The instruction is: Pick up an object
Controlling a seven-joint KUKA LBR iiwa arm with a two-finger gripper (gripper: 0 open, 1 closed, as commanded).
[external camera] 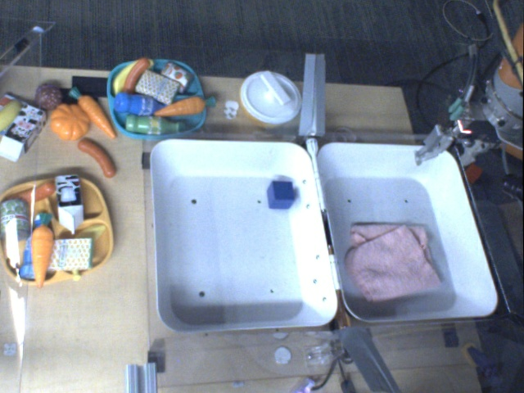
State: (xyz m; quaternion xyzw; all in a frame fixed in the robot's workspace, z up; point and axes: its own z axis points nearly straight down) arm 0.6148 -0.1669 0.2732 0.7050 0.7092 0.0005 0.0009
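**benchwatcher:** Closest to the lens is the front rim of the two shallow white plastic bins [246,322], sitting side by side. So what's actually in them?

**gripnerd:** Left bin has one small dark-blue cube-shaped block [282,194], matte, sharp-edged, sitting flat near the back right part of that bin, well apart from the walls. Right bin [483,301] holds a crumpled pale pink cloth towel [391,260], lying in the front half, roughly square with folded-over edges (looks soft and a bit lumpy).

**benchwatcher:** And the arm?

**gripnerd:** The grey two-finger gripper [430,144] hangs over the back right corner of the right bin, near the rim, well apart from both the towel and the block. Nothing sits between its fingers. Open or closed? Honestly can't tell, it's too small and blurry there.

**benchwatcher:** Stuff on the left?

**gripnerd:** Toy food on the wooden bench: a blue round bowl of plastic vegetables [157,98], a yellow tray of toy groceries [56,229], and a white lidded round container [271,97] behind the bins.
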